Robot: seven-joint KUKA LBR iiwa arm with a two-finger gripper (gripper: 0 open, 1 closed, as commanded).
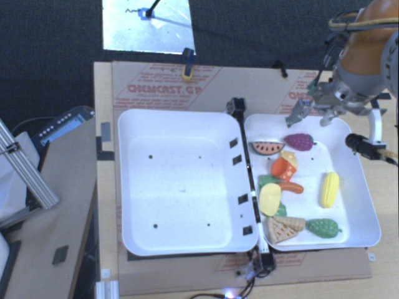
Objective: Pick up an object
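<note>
My gripper (pixel 313 114) hangs over the back edge of the right bin (pixel 355 192), fingers spread open with nothing between them. Just in front of it lies a purple bunch of grapes (pixel 300 142). To the left of the grapes sits a watermelon slice (pixel 267 147). Further forward are an orange and red piece (pixel 284 167), a yellow potato-like piece (pixel 270 199), a yellow corn cob (pixel 329 189), a tan wedge (pixel 283 228) and a green bumpy piece (pixel 323 228).
The left bin (pixel 181 179) stands beside the right one, with a black-clipped divider (pixel 246 167) between them. A cardboard sheet (pixel 168 86) lies under both bins. A shiny metal plate (pixel 148 16) sits at the back.
</note>
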